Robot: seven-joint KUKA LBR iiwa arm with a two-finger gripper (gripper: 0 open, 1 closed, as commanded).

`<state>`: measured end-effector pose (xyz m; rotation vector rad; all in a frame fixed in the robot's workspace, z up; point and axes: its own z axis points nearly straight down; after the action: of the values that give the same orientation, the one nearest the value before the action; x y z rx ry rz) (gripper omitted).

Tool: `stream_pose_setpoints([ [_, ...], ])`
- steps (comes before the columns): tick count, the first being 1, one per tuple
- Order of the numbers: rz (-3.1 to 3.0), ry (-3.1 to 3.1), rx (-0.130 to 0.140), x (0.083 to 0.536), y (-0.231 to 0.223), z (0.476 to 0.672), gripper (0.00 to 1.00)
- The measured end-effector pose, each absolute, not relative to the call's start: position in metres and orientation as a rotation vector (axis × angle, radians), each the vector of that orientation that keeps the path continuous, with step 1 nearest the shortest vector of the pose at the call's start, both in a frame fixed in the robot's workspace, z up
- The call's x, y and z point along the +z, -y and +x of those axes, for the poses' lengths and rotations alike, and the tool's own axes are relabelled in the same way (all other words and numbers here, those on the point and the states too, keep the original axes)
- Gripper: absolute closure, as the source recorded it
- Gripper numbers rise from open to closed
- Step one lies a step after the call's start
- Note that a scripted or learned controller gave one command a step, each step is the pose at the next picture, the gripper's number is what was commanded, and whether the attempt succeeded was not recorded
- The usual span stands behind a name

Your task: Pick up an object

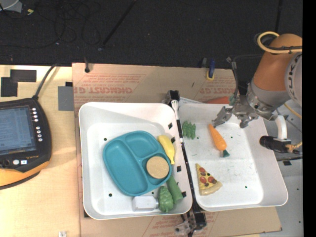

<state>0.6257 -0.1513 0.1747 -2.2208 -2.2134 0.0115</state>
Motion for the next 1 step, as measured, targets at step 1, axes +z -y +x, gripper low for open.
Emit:
stream_pose_setpoints([
  [1, -2.219, 2.217, 0.007, 0.0823, 0.1665, 0.628, 0.0],
])
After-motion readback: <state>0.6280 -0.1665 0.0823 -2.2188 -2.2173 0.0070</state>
